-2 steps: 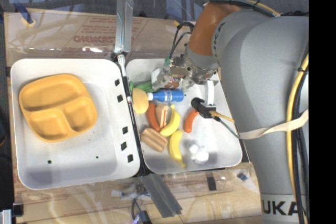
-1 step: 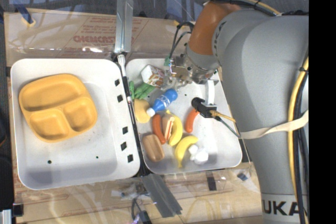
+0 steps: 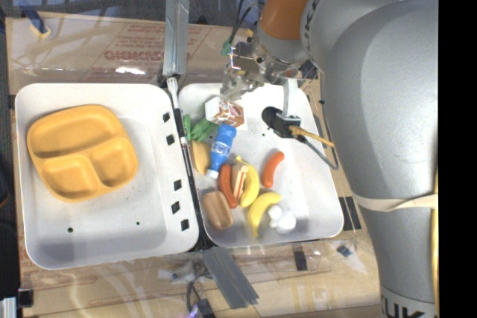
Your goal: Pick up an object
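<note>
One grey arm (image 3: 373, 86) leans in over both bins. On one side the left bin (image 3: 97, 234) holds a yellow tray (image 3: 78, 149), and the right bin (image 3: 317, 186) holds a heap of toy food (image 3: 242, 186). At that bin's far end the gripper (image 3: 232, 89) hangs just above a small packet (image 3: 228, 114). Open or closed, I cannot tell. Nothing looks lifted, so the pick seems not yet done.

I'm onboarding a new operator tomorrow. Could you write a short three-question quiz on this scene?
1. True or false: the yellow divided tray lies in the right bin.
2. The claw is at the far end of which bin? A left, B right, C neither.
3. Fill in: in the camera view, the red sausage lies to the ___ of the blue bottle.
Key: 1 false; 2 B; 3 right.
</note>
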Robot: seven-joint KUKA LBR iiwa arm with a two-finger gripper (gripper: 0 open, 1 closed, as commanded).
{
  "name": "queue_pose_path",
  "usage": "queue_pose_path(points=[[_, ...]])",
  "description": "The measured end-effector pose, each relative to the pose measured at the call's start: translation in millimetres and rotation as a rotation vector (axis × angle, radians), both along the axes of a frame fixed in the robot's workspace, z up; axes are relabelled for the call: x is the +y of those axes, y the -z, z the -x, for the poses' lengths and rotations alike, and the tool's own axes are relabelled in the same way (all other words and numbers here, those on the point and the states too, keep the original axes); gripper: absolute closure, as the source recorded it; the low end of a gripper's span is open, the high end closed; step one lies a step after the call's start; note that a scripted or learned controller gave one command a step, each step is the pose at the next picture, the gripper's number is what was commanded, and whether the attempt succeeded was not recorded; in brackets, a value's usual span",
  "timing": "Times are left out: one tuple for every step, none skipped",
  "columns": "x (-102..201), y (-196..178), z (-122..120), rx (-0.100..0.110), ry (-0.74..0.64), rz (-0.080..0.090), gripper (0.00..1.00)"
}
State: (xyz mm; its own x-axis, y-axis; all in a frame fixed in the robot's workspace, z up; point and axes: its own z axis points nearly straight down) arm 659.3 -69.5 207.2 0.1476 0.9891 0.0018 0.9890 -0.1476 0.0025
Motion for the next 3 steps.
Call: queue_pose_path(points=[[14.8,20.1,2.9,0.012,-0.006,0.0,1.0],[14.6,19.3,2.7,0.011,-0.006,0.001,0.0],[-24.9,117.5,71.7,0.007,-0.111,0.002,0.0]])
